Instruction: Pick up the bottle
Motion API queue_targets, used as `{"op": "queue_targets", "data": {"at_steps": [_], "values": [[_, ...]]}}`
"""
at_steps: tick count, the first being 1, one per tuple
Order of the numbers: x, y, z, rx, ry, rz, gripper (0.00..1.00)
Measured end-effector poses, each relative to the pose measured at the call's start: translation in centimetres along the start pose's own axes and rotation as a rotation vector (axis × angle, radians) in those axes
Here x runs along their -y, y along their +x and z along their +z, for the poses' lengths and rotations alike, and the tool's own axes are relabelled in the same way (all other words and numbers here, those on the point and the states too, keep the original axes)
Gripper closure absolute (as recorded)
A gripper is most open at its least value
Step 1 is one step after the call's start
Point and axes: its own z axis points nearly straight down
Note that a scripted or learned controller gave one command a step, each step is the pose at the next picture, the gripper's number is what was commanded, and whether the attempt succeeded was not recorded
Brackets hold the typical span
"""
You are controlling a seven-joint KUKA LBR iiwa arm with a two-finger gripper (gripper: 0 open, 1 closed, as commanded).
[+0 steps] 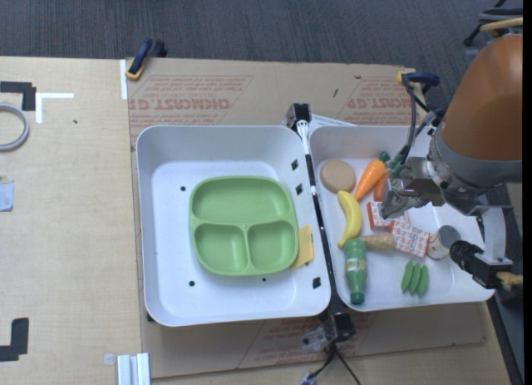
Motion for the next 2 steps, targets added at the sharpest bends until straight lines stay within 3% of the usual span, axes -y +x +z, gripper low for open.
{"op": "queue_targets", "data": {"at_steps": [1,2], "values": [[0.0,-0.6,-3.6,0.001,-0.001,-0.345,1.00],[0.4,6.2,2.0,0.000,0.000,-0.385,1.00]]}}
